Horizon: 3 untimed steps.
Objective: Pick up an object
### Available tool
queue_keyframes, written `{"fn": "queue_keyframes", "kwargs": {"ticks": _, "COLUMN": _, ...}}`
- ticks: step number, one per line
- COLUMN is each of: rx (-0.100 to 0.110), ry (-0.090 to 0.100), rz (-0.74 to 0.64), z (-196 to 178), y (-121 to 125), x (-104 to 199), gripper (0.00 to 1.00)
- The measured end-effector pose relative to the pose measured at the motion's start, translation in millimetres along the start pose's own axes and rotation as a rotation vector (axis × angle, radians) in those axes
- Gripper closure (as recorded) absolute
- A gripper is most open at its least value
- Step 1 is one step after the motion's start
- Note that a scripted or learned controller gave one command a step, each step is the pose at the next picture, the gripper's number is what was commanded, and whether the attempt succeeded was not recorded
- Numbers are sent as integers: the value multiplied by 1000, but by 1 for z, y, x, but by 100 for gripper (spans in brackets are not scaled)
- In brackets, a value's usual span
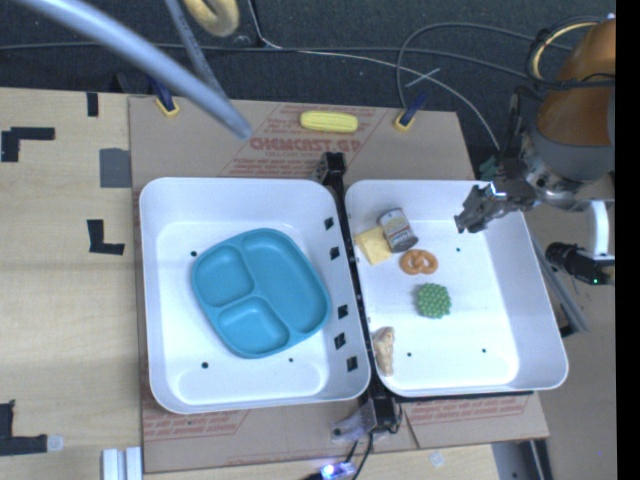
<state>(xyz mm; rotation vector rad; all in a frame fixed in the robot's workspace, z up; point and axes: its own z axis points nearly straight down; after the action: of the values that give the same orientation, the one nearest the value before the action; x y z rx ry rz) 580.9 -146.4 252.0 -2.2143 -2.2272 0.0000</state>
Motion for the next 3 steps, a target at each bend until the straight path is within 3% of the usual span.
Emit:
{"fn": "queue_keyframes", "kwargs": {"ticks": 1, "rx": 0, "ry": 1, "rz": -1, "z": -5, "y": 3, "x": 54, "gripper": 100}}
{"fn": "queue_keyframes", "kwargs": {"ticks": 3, "rx": 2, "ry": 0, "rz": 0, "z": 21, "y": 24, "x": 164, "gripper": 100}}
